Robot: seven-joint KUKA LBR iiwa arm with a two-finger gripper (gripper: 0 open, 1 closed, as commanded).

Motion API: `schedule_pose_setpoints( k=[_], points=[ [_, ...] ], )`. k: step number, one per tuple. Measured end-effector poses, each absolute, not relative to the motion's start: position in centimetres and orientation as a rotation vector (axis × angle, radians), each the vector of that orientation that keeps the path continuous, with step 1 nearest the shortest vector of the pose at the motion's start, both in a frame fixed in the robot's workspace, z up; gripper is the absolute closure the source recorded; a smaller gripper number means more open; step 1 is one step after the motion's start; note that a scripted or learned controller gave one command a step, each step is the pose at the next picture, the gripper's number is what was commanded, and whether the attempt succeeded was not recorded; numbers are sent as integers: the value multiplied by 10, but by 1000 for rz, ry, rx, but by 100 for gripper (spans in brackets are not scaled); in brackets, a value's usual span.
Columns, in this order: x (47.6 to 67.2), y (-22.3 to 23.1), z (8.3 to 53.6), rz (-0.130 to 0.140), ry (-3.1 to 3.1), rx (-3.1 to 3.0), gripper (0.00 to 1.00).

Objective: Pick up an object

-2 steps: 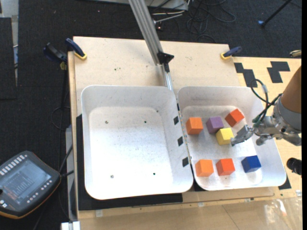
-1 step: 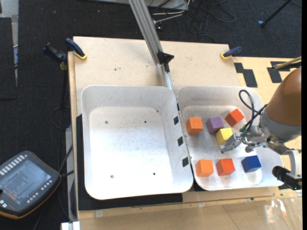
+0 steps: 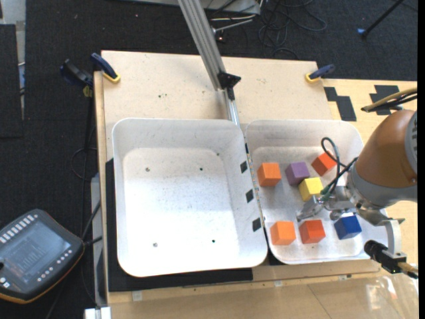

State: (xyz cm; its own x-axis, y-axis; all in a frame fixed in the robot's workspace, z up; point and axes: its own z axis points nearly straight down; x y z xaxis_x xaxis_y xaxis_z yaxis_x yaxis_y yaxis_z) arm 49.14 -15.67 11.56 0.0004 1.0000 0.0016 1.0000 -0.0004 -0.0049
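Observation:
The right bin [image 3: 302, 130] holds several small cubes. An orange cube [image 3: 269, 173], a purple cube [image 3: 297, 171] and a red-orange cube [image 3: 324, 163] lie in a row toward the back. A yellow cube [image 3: 310, 188] sits just in front of them. Along the near side lie another orange cube [image 3: 283, 232], a red cube [image 3: 312, 230] and a blue cube [image 3: 347, 226]. My gripper [image 3: 325, 208] hangs low over the bin, between the yellow cube and the red and blue cubes. I see no cube lifted off the bin floor.
The left bin [image 3: 133, 138] lies beside the right one, and their rims meet at the middle. A slanted metal pole [image 3: 202, 35] runs down from the back to the bins' shared edge. A teach pendant [image 3: 30, 251] lies at the lower left, off the bench.

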Motion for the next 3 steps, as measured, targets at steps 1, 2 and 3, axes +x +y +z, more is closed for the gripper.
schedule_pose_setpoints(
  k=[1,2,3],
  points=[
    [493,-158,128,-2,-2222,-2223,100],
    [496,-154,191,-6,-2230,-2223,100],
    [498,-164,240,-4,-2228,-2223,100]
  ],
)
